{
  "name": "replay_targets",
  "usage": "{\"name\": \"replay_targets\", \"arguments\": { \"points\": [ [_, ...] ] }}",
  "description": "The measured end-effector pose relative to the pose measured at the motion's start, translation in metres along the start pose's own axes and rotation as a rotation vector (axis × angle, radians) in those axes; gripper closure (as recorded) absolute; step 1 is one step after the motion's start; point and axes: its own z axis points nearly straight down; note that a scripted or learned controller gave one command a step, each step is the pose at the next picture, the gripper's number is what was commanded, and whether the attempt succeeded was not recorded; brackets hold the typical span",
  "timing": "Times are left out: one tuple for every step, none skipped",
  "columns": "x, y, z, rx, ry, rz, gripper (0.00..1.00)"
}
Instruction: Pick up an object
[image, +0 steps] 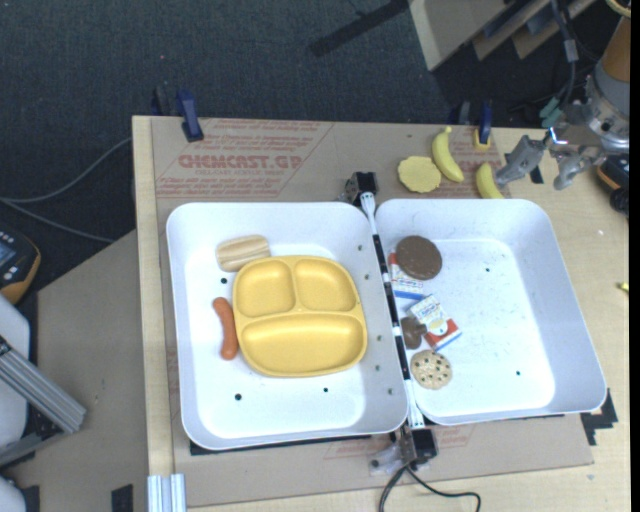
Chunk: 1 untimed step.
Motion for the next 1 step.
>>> {"name": "replay_targets", "arguments": {
  "points": [
    [0.0264,-0.0252,0.1850,0.014,0.004,0.000,0.00]
  ]
}}
